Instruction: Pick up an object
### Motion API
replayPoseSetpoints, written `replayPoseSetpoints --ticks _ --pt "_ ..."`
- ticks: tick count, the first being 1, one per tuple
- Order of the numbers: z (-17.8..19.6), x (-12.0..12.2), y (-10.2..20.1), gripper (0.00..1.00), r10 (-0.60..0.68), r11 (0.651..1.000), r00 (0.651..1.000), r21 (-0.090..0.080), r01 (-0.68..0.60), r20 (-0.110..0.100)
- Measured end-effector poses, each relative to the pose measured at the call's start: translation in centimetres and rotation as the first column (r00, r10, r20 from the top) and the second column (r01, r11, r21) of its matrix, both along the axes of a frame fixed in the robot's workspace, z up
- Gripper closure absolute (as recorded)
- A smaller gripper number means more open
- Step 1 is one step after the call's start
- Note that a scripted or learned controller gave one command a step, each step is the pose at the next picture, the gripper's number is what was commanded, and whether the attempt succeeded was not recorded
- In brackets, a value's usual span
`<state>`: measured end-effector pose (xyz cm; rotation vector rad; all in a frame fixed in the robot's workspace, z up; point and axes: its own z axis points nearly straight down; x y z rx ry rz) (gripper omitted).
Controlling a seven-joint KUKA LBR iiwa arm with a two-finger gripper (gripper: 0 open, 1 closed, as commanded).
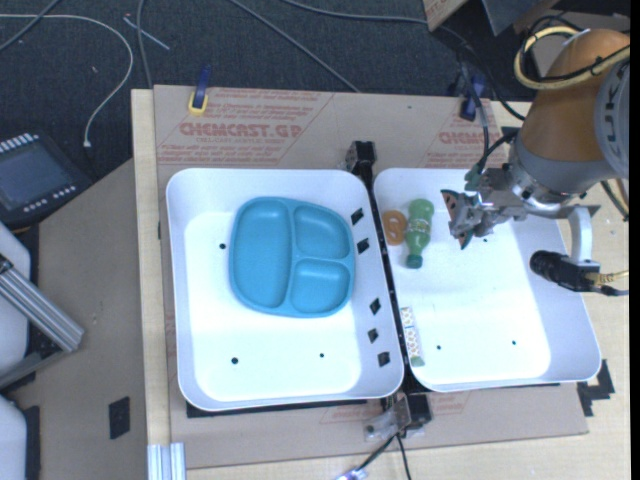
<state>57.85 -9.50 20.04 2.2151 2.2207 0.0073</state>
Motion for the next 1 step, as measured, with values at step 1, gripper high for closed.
replayPoseSetpoints --ticks 1 --pt "5.08 -0.57 0.66 1.0 -0.001 1.0 1.0 0.0 0.001 0.0"
